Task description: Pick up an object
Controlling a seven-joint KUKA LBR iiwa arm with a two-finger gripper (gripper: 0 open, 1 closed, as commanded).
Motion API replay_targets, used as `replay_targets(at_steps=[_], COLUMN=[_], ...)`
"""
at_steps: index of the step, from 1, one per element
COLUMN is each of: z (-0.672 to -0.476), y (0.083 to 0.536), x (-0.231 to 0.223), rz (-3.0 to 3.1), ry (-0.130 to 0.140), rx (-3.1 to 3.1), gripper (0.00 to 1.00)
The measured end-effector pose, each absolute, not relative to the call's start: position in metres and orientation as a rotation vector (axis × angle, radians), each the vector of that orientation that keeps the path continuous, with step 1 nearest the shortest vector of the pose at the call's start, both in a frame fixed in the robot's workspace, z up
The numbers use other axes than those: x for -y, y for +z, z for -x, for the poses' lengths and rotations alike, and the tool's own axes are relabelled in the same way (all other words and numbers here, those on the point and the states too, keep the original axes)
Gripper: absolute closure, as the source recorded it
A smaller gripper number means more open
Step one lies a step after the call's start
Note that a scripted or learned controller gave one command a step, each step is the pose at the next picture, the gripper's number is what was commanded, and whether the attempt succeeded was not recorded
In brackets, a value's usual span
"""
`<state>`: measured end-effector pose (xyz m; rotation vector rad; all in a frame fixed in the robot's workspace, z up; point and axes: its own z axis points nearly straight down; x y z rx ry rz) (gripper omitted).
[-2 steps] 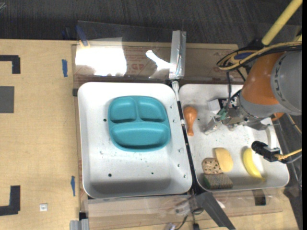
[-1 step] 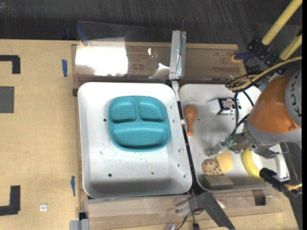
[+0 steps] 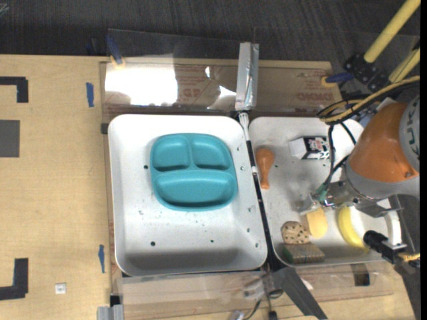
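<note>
The right bin (image 3: pixel 287 129) holds several small objects: an orange carrot-shaped piece (image 3: pixel 265 165) by its left wall, a white and black tag (image 3: pixel 311 146) at the back, a round speckled cookie (image 3: pixel 292 232), a pale yellow chunk (image 3: pixel 317 223), a yellow lemon-like piece (image 3: pixel 349 227) and a brown cracker (image 3: pixel 304 253) at the front wall. My gripper (image 3: pixel 325 197) reaches in from the right under the orange band (image 3: pixel 383 153). It hangs low, just behind the pale yellow chunk. The arm's body covers part of the bin's right side.
The left bin (image 3: pixel 127 179) holds a teal divided plate (image 3: pixel 193 171). A clear panel with a taped metal strip (image 3: pixel 246 75) stands behind the bins. Yellow tubing and black cables (image 3: pixel 373 52) crowd the back right. Cardboard bench (image 3: pixel 47 179) lies to the left.
</note>
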<state>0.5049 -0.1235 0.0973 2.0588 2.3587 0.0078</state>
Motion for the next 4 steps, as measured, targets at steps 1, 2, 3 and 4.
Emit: replay_targets(at_steps=[1,2,3,4], z=[-0.484,-0.481,-0.481,-0.491], y=[0.088,0.149,0.155,0.197], x=[0.156,0.129,0.098,0.076], rz=[-1.679,-1.46,-1.627,-1.644], ry=[0.007,0.003,0.002,0.003], rx=[-2.647,-2.777,-2.684,-2.674], gripper=[1.0,1.0,1.0,1.0])
